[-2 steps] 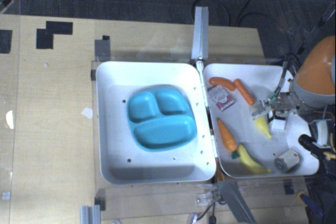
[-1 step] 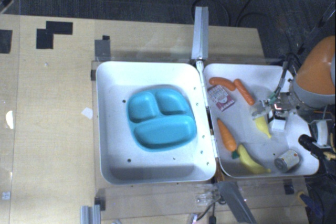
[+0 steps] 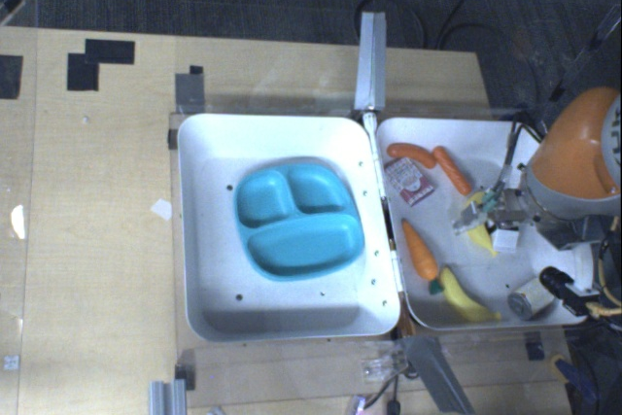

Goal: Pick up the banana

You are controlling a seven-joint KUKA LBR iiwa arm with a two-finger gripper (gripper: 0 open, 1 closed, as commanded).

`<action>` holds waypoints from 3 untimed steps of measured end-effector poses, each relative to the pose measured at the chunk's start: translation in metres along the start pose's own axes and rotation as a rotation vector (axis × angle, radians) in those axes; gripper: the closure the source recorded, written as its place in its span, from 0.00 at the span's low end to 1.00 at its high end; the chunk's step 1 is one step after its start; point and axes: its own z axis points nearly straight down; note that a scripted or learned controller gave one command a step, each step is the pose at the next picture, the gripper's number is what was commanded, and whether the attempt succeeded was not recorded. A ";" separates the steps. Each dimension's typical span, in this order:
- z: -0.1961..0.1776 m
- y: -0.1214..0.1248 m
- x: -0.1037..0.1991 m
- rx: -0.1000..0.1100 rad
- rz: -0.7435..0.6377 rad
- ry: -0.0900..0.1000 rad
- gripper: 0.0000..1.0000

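Approach step: banana not yet taken.
Banana [image 3: 463,297] lies near the front edge of the right bin [image 3: 491,127], just beside a carrot [image 3: 420,251]. Arm reaches in from the right, wrist tilted down; gripper [image 3: 483,212] hangs over mid-bin, its state cannot be told. Next move likely needs a shift toward the front edge, then descent.

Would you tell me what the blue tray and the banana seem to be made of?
Blue tray: likely moulded plastic, smooth and slightly glossy, with soft highlights along its rounded compartment ridges. Banana: probably plastic toy food, judging by its uniform bright yellow and smooth skin, though it is too small to be sure.
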 end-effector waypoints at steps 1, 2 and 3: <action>-0.078 -0.003 -0.003 0.053 -0.193 0.036 0.00; 0.015 -0.035 0.032 0.046 -0.206 0.034 0.00; -0.055 0.029 0.023 0.054 -0.187 0.036 0.00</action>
